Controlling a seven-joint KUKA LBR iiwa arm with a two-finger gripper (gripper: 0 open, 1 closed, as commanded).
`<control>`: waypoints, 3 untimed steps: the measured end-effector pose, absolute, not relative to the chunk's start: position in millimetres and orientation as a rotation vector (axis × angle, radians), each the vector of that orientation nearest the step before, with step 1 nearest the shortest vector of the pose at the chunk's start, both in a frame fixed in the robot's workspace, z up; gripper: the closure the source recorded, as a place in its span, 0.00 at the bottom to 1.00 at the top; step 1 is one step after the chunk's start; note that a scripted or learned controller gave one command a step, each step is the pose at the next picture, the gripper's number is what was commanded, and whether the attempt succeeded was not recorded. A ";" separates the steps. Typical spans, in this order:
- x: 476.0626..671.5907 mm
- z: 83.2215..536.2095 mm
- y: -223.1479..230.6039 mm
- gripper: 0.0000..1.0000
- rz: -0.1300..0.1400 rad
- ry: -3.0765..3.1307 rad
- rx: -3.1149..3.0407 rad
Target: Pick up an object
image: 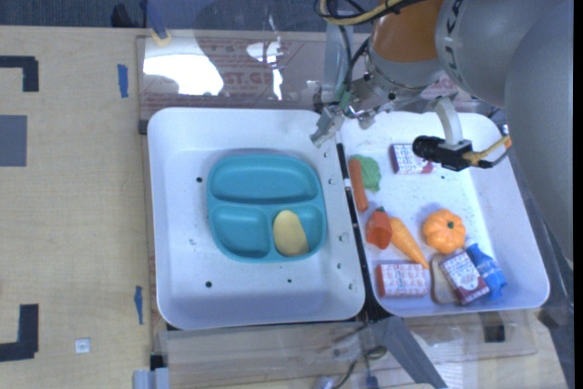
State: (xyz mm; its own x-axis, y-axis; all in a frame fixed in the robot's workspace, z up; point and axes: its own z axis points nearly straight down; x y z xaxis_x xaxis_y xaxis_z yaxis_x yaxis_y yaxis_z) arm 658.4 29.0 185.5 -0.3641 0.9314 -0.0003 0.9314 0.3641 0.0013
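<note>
My gripper [333,121] hangs above the far end of the divider between the two white bins, below the orange band of the arm. Nothing shows in its grasp. In the right bin [528,282] lie a green toy [368,170], a thin orange-red stick [358,190], a carrot [397,233], a small orange pumpkin [444,230], a pink-and-white packet [405,158], a red-and-white box [402,279] and a red packet with a blue piece [472,273]. The left bin [178,196] holds a teal divided tray [264,187] with a yellow potato-like piece [290,233] in its lower right compartment.
The arm's grey bulk covers the far right corner of the right bin. A black part with a yellow cable [444,150] juts over that bin beside the pink packet. A clear plastic sheet [219,59] lies behind the bins. Wooden bench surface [64,223] extends to the left.
</note>
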 end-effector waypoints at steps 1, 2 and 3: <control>646.7 185.9 -35.3 0.00 -0.001 2.700 1.604; 628.5 99.3 -112.9 0.00 0.006 2.738 1.516; 665.7 94.4 -111.9 0.00 -0.012 2.749 1.541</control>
